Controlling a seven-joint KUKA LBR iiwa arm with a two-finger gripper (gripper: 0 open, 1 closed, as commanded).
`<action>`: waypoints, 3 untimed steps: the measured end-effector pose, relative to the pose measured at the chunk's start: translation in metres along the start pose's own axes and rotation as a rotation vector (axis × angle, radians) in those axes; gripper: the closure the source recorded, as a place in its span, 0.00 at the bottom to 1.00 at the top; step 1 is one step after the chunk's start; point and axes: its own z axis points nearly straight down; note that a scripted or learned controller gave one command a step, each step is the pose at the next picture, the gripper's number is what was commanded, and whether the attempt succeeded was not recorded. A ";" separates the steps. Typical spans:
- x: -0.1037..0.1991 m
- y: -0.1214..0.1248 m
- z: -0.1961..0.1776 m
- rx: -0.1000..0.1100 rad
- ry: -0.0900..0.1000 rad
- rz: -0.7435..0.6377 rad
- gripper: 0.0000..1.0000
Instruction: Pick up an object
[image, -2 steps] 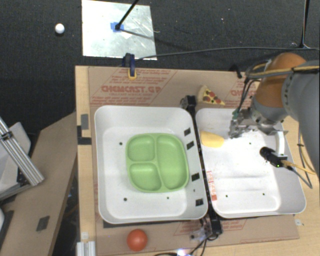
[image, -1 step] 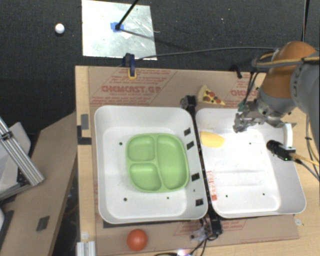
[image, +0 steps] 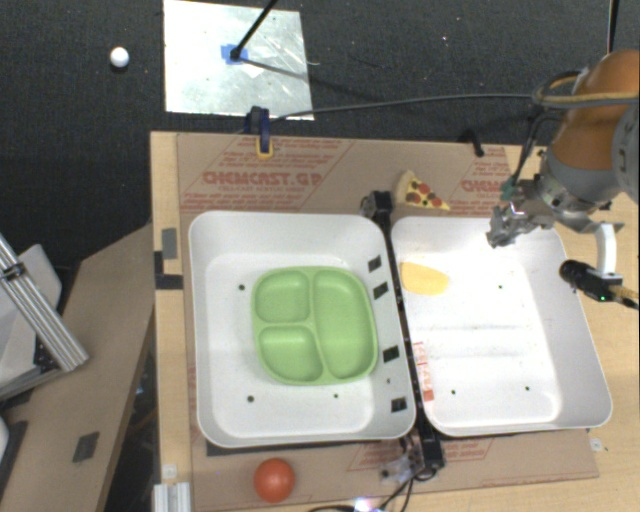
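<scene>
Yellow flat piece (image: 424, 279) lies in the right bin (image: 520, 390), near its left wall.
I see the gripper (image: 499, 234) over the far right corner, well apart from it; I cannot tell its opening. Green divided tray (image: 313, 325) fills the left bin (image: 215, 400); bare floor lies between.

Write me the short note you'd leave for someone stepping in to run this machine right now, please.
Tool: over the right bin's far edge; whether it is open or shut cannot be told. Nothing seen in it.
Things: yellow piece in the right bin, near its left wall; green divided tray in the left bin; pizza slice toy on the board behind the bins; orange ball in front.
Done: nothing lifted.
Left: grasp and lift one, probably the yellow piece.
</scene>
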 end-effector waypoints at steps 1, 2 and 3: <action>-0.007 0.006 -0.048 0.000 0.000 -0.003 1.00; -0.006 0.008 -0.064 0.004 0.001 -0.003 1.00; 0.044 -0.009 -0.071 0.006 0.003 -0.007 1.00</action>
